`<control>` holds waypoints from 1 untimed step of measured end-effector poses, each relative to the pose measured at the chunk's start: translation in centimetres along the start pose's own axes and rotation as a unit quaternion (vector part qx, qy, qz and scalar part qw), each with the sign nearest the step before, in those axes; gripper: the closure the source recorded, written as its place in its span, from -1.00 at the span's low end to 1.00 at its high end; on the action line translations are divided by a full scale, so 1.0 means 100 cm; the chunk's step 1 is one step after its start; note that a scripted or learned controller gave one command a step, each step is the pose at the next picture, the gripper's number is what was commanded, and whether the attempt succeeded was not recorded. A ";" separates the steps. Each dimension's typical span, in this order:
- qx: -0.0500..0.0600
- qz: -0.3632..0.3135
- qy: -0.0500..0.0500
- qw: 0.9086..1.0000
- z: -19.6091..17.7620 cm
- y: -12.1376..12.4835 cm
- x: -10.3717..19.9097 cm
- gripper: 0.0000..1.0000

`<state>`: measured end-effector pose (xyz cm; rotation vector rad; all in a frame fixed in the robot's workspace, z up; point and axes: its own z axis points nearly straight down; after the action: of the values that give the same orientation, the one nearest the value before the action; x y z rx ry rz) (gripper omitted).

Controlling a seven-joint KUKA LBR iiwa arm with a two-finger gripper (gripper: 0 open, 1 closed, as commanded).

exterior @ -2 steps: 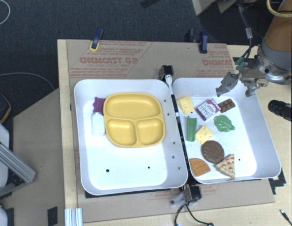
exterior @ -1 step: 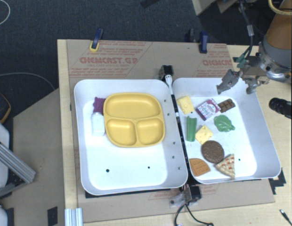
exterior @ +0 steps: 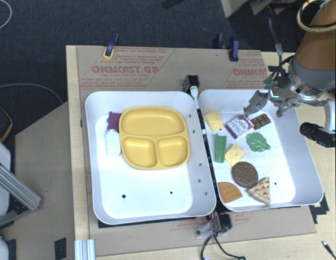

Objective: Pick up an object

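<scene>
2 white bins on the counter point(exterior: 157, 64), side by side. Left bin point(exterior: 152, 199): 1 yellow divided tray point(exterior: 154, 136) w/ 3 compartments, toward the far edge; 1 purple item point(exterior: 113, 119) and 1 white bottle point(exterior: 112, 142) just beside the tray's left edge. Right bin point(exterior: 303, 172) holds 9 food pieces — 2 yellow cheese chunks point(exterior: 213, 120), 1 green stick point(exterior: 220, 148), 1 red-white packet point(exterior: 238, 126), 1 brown chocolate bar point(exterior: 260, 122), 1 green leaf point(exterior: 257, 142), 1 round brown cookie point(exterior: 245, 174), 1 orange cracker point(exterior: 229, 192), 1 pizza slice point(exterior: 261, 190). Hand point(exterior: 265, 103) hangs over the right bin's far-right corner, fingers spread apart w/ nothing between them, above packet and chocolate bar.
</scene>
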<state>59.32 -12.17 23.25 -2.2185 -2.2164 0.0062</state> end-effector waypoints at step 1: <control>0.000 0.000 0.000 1.000 0.044 -0.004 0.004 -1.00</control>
<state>58.91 -11.76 18.86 -2.2172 -2.2167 0.0058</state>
